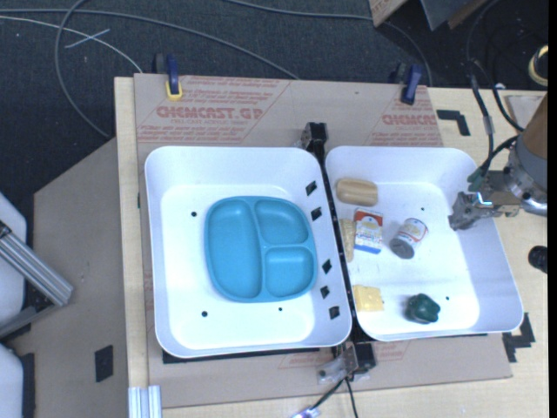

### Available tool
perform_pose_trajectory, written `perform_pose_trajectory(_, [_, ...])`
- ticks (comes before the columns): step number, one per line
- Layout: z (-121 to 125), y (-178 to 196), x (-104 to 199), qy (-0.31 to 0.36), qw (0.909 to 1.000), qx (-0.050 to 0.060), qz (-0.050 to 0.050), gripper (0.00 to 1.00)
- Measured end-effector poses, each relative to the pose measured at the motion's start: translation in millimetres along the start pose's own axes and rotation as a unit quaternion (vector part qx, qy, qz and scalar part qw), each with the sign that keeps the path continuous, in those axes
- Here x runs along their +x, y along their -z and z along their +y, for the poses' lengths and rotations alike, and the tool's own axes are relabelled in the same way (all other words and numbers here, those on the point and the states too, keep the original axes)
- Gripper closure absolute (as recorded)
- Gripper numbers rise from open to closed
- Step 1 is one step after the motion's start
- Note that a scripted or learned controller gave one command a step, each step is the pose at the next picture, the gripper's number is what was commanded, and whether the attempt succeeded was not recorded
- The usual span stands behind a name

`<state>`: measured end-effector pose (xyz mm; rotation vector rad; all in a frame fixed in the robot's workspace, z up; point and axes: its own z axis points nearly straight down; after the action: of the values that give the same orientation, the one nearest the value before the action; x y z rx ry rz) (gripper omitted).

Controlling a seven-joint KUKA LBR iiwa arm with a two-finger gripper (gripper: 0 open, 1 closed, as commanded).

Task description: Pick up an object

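The right bin (pixel 452 168) holds a tan bread-like roll (pixel 357 190), a small red, white and blue carton (pixel 368 232), a short tin can (pixel 408 238) lying on its side, a yellow block (pixel 368 299) and a dark green lump (pixel 424 308). A pale yellow piece (pixel 347 238) lies by the carton against the divider. My gripper (pixel 466 210) hangs over the right side of this bin, right of the can, with nothing seen between its fingers. The left bin (pixel 165 233) contains a blue divided plate (pixel 260 248).
A black divider with clips (pixel 326 233) runs between the two bins. Blue clamps (pixel 174 77) (pixel 411 83) hold the cardboard sheet at the bench's back edge. Cables (pixel 487 103) trail at the back right near the arm.
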<state>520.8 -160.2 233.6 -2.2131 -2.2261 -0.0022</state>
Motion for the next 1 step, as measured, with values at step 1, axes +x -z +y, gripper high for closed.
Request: perform_pose_trajectory(1, [-8.5, -0.9, 44.6, -0.001, 1.0, 0.001, 0.0, 1.0])
